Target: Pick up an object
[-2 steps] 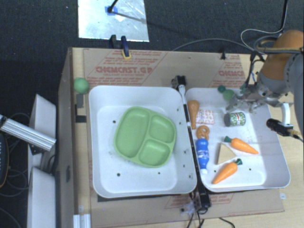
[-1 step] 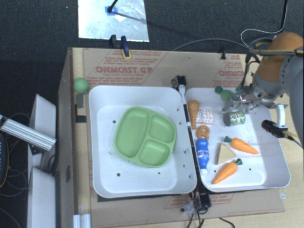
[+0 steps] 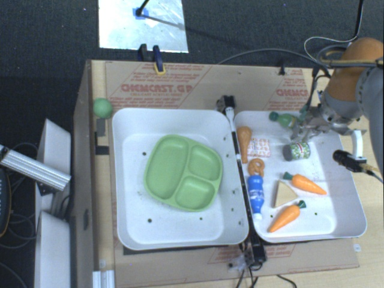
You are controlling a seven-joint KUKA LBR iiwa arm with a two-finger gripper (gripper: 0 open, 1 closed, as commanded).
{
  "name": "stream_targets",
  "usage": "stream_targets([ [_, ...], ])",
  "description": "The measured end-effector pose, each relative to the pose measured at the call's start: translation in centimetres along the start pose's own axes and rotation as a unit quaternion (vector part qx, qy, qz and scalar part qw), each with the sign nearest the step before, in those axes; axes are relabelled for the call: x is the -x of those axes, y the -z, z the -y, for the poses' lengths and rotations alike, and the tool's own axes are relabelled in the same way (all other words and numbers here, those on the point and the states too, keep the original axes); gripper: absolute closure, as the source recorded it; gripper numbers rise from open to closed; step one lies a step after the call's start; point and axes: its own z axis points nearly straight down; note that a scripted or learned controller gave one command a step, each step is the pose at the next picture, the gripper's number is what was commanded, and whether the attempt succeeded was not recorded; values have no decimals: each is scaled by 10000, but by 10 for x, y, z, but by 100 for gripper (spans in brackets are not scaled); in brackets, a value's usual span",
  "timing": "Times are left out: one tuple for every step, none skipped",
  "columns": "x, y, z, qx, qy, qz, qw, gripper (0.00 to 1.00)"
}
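Lying in the middle of the left white bin: a green plate with three parts. Near the bench's left edge: a small green ball. At its far edge: a blue and yellow clamp. Past that edge: a shiny sheet.

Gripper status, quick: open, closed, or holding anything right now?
Gripper: cannot be told from this view. It sits low over the back of the right bin, just above the small can; nothing is visibly held.

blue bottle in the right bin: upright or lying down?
Lying down. The blue bottle lies flat on the right bin's floor along the left wall, white cap toward the bin's front.
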Motion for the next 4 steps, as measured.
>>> stream_targets([
  [0, 0, -1, 21, 4, 6, 10000, 0],
  [8, -6, -5, 107, -19, 0, 9999, 0],
  [7, -6, -5, 110, -9, 4, 9999, 0],
  [7, -6, -5, 110, -9, 4, 9999, 0],
])
